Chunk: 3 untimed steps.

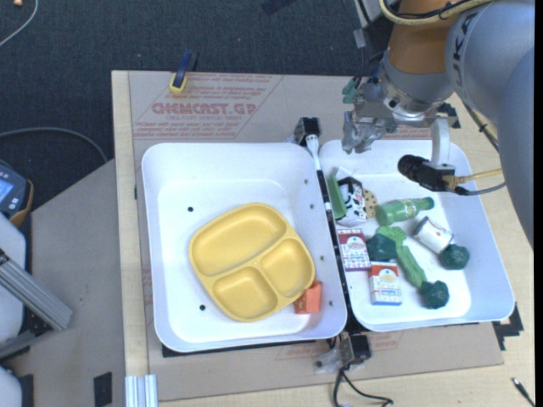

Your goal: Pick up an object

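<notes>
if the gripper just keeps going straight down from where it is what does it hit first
Probably bare floor at the back of the right bin, close to its far rim. The gripper hangs above that spot, with the green bottle nearer the camera. Depth is uncertain from this slanted view.

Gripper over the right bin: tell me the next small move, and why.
Probably shift the gripper toward the near side of the right bin, then lower it. It hangs above the bin's far-left corner, with nothing between its fingers, while the objects lie nearer: the green bottle, the green dumbbell and the small cartons. Moving first would put it over a target.
</notes>
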Motion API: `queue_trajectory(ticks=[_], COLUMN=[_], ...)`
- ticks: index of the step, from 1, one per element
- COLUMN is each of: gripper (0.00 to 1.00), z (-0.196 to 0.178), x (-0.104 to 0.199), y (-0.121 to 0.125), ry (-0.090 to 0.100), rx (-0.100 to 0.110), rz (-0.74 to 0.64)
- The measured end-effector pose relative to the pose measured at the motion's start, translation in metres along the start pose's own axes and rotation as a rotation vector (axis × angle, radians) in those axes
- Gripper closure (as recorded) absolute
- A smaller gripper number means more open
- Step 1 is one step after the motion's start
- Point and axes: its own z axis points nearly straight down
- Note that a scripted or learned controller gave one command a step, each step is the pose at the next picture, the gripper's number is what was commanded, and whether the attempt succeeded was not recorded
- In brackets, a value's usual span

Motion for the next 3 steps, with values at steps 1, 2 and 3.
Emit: queue_trajectory(ticks=[1,2,3], gripper=[1.00,1.00,1.00], z=[-0.002,0.016,0.009], x=[-0.003,-0.009,-0.015], y=[0.000,0.009,0.009], ry=[-0.001,-0.001,-0.001], rx=[-0.003,0.000,-0.005], rz=[-0.001,0.000,0.000])
